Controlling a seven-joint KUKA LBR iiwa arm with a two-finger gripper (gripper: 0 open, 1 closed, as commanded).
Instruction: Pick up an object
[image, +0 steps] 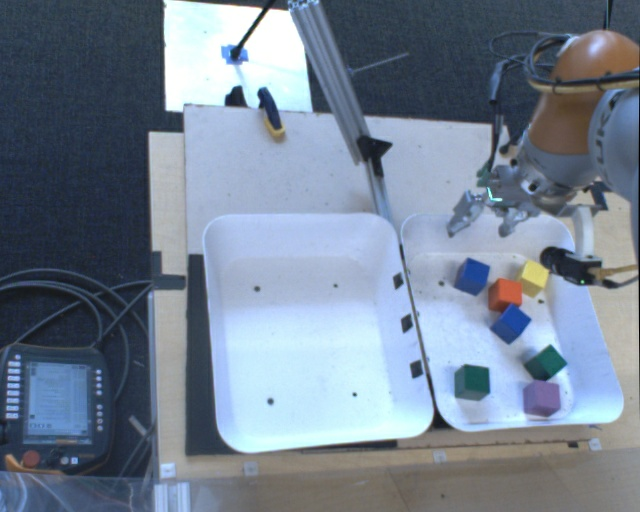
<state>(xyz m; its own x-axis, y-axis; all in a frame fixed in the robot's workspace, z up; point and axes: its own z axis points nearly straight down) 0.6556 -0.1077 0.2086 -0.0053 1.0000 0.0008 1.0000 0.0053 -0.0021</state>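
Seven small cubes in the right bin (585, 330): blue cube (473, 275) nearest the bin's far-left corner, orange cube (505, 294) just right of it, yellow cube (534, 277) touching or nearly touching the orange one, a second blue cube (511, 323) just below the orange. Nearer the bin's front rim: green cube (472, 381), dark green cube (545, 362), purple cube (541, 398). Above the bin's far rim, gripper (483, 217) with fingers spread apart, nothing between them. Left bin (300, 330) alongside.
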